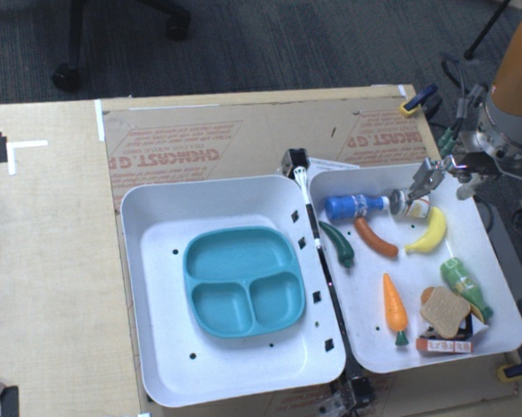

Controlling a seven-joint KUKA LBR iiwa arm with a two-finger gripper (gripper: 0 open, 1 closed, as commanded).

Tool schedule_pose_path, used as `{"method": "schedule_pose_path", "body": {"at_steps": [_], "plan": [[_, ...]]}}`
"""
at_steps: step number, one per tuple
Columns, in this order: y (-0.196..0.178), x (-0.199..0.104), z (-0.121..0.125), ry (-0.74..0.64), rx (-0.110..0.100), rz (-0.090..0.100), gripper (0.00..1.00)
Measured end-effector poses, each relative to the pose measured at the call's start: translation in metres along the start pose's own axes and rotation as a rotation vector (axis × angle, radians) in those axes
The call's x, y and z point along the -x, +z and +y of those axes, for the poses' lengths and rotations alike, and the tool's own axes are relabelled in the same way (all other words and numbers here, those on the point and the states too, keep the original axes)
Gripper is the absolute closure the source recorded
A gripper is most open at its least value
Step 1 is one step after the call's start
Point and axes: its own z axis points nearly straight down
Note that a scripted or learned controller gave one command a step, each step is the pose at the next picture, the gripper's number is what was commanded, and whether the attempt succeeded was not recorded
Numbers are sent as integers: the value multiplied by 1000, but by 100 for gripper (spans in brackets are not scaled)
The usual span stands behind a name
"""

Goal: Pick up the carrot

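Observation:
The carrot (394,303) is orange with a green stem end and lies lengthwise in the lower middle of the right bin (494,257), stem toward the front. My gripper (419,196) hangs over the bin's upper part, just right of the blue bottle (351,207) and above the banana (430,231). Its metal fingers (428,176) point down-left, well away from the carrot. Nothing shows between them.
In the right bin also lie a sausage (376,237), a dark green pepper (338,242), a green bottle (465,288), a slice of toast (445,312) and a small packet (445,345). The left bin (159,346) holds a teal divided tray (244,281).

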Motion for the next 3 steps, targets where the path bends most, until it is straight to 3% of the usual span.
{"method": "schedule_pose_path", "body": {"at_steps": [1, 2, 3], "plan": [[166, 5, -42, -119, -1, 3, 0], [195, -8, -65, -357, 2, 3, 0], [186, -7, -63, -350, 6, 1, 100]]}}
